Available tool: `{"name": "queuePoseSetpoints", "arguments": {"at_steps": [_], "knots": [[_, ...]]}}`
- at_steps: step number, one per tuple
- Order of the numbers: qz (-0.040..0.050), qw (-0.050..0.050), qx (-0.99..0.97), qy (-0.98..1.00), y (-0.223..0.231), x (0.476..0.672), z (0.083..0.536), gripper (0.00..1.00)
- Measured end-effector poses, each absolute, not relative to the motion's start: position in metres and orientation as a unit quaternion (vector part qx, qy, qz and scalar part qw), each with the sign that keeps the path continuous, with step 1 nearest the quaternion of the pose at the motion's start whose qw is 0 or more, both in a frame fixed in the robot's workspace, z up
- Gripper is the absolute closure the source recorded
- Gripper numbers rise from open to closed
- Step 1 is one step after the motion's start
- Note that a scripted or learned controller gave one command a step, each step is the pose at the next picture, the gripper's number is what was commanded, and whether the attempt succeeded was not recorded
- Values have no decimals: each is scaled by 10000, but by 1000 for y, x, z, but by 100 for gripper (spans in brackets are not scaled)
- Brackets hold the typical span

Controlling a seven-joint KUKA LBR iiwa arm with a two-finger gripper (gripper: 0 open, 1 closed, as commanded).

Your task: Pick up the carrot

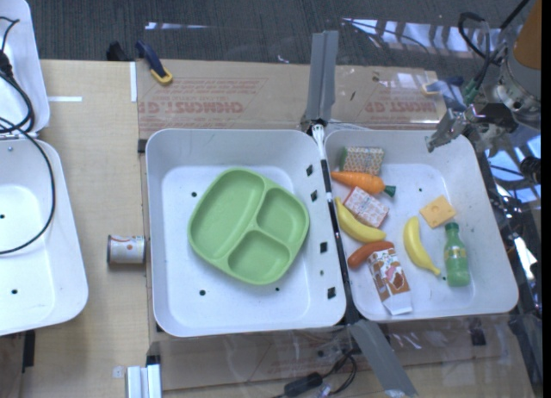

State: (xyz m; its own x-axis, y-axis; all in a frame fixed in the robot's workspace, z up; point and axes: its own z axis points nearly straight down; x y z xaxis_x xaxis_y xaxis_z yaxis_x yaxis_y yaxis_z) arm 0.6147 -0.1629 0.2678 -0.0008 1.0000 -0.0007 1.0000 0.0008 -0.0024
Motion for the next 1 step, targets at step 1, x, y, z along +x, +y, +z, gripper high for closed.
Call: {"name": "queuePoseSetpoints", "arguments": {"at_steps": [1], "knots": [[2, -3, -6900, -7238, -136, 621, 103, 0]]}}
